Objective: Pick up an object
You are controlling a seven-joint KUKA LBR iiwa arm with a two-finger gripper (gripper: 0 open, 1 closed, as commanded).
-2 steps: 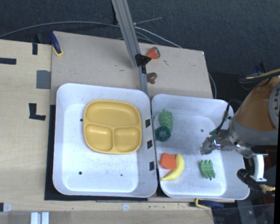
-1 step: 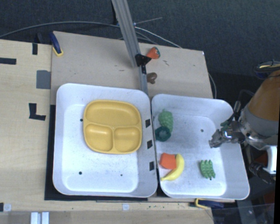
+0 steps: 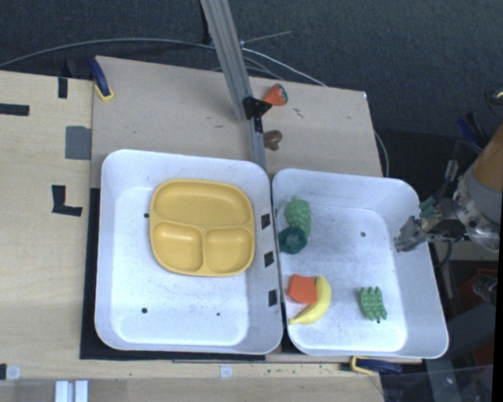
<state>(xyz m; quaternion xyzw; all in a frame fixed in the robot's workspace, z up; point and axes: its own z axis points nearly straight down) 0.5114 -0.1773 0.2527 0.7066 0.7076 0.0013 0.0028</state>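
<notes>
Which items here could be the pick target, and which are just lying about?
Could be picked, all in the right bin:
green bumpy toy
dark teal piece
orange block
banana
small green toy

Lying about:
yellow divided plate in the left bin
blue clamp

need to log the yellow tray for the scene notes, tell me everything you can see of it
The yellow tray is a rounded-rectangle divided plate, matte and plastic-looking, with three compartments: one wide one along the far side and two smaller ones on the near side. It lies flat and upright in the left bin, toward its far half, resting on the bin floor. All three compartments look bare, and nothing else touches it.
</notes>
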